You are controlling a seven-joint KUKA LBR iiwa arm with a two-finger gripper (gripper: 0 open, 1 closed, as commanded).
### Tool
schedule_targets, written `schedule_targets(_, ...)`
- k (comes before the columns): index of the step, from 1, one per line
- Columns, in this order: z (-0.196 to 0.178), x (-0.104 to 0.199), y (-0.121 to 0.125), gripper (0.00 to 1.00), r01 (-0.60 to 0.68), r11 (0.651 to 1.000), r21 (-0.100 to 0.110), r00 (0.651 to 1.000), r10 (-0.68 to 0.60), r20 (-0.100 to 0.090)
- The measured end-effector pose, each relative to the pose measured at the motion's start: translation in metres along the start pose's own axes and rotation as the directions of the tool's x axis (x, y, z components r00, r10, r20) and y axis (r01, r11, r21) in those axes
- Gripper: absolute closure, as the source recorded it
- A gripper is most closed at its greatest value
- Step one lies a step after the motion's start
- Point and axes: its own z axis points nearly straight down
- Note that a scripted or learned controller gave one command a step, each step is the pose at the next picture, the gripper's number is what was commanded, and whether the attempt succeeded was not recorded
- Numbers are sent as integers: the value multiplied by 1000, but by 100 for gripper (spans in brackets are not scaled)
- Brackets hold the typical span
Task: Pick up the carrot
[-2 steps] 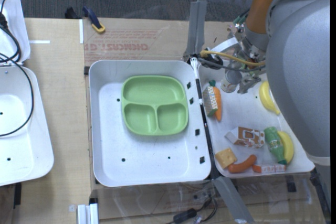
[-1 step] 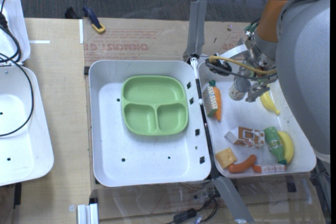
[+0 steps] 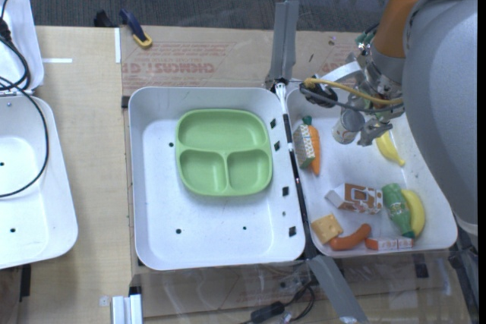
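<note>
Pincer (image 3: 363, 131): mine, over the right bin (image 3: 437, 186); whether released or clenched, I cannot tell. Carrot (image 3: 307, 146): orange, tapered, green-topped, lying at that bin's left wall, near the pincer. Beyond: glossy yellow banana (image 3: 389, 149), cracker (image 3: 327, 228). Left bin (image 3: 152, 186): smooth green three-compartment plate (image 3: 224, 152).

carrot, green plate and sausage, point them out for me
carrot (image 3: 308, 149), camera view, on the middle of its orange body
green plate (image 3: 199, 131), camera view, on the floor of its large compartment
sausage (image 3: 351, 237), camera view, on its middle
</note>
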Motion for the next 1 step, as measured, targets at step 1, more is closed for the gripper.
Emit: schedule_targets(1, 0, 0, 0, 0, 0, 1000, 0, 1000, 0, 0)
